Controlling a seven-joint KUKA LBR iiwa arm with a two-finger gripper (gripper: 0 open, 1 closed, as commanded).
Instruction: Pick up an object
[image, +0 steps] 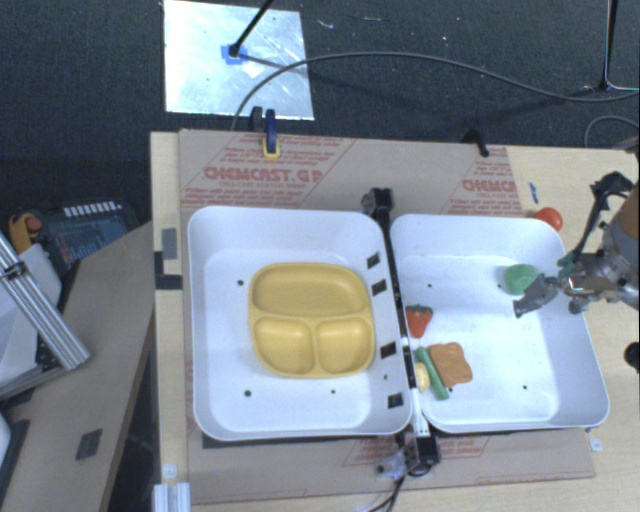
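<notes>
Cables (405, 465) lie at the bottom edge of the frame, under the bins. At centre right, the gripper (530, 300) hangs over the right bin (560, 400); I cannot tell how its jaws stand, and nothing shows between them. One green object (520, 277) sits just beside it, up and left. It looks like light, stiff, smooth plastic, probably best taken across its middle. Lower left lie one strawberry (419, 319), one orange piece (450, 363), one green stick (432, 372). One yellow tray (306, 320) fills the left bin (215, 300).
</notes>
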